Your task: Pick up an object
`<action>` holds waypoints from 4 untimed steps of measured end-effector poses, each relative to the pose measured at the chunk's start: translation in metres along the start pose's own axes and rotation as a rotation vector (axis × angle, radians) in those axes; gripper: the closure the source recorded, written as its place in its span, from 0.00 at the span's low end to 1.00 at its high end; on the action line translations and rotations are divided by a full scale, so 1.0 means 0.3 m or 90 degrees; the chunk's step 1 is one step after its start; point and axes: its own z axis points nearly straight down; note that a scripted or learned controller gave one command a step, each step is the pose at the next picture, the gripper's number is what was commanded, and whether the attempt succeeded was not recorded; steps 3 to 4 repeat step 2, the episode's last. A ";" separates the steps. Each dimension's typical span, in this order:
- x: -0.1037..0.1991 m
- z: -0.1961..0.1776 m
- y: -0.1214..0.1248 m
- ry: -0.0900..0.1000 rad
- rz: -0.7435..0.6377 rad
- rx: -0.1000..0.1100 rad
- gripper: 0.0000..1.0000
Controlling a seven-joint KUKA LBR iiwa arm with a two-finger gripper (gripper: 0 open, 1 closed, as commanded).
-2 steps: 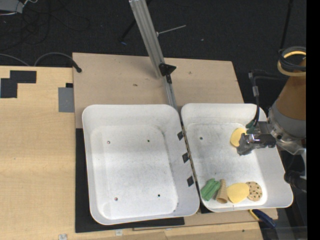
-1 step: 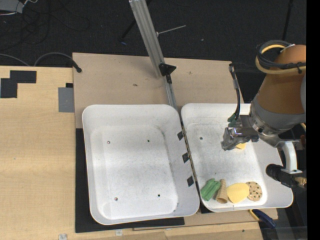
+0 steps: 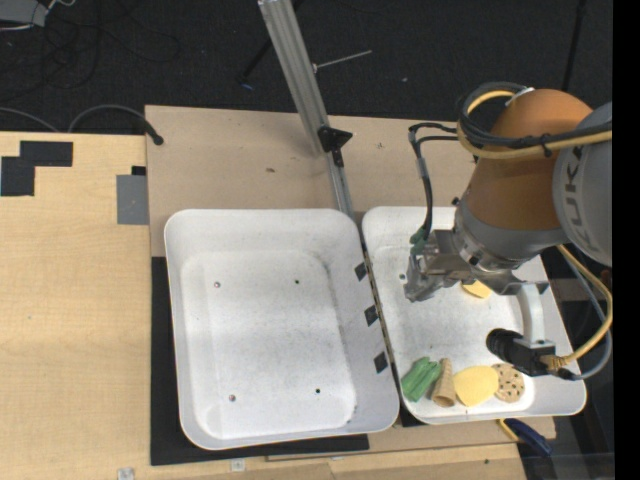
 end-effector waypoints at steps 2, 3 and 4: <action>0.319 0.103 0.108 -0.001 0.000 -0.001 1.00; 0.319 0.103 0.108 -0.001 0.000 -0.001 1.00; 0.319 0.103 0.108 -0.001 0.000 -0.001 1.00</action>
